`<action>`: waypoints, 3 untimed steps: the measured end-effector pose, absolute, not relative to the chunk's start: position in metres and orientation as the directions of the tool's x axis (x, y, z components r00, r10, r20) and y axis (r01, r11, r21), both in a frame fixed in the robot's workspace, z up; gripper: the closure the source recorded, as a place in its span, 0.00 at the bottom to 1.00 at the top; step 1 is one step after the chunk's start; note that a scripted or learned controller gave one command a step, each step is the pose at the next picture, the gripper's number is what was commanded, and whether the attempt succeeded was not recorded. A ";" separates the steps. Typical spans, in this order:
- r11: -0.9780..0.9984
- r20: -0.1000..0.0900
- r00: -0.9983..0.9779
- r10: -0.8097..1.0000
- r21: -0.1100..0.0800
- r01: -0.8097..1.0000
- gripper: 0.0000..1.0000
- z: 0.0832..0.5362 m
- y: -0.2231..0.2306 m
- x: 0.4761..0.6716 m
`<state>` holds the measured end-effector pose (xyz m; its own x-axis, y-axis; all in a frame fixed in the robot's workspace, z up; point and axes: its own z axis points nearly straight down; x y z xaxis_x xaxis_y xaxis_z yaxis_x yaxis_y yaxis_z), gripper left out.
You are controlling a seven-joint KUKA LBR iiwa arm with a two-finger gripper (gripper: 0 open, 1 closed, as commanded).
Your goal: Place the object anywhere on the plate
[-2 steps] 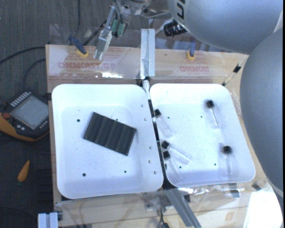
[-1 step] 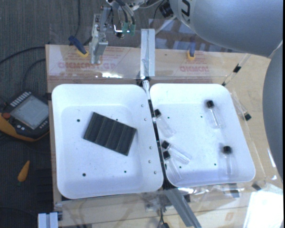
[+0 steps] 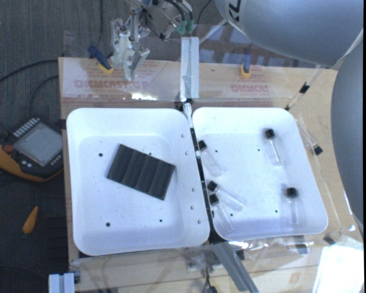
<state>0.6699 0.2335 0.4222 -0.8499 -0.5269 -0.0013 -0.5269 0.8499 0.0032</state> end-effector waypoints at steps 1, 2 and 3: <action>0.716 -0.003 -0.716 -0.698 0.003 -0.698 1.00 0.432 0.234 0.670; 0.489 -0.003 -0.489 -0.872 0.003 -0.872 1.00 0.432 0.227 0.670; 0.214 -0.004 -0.214 -0.977 0.003 -0.977 1.00 0.432 0.221 0.670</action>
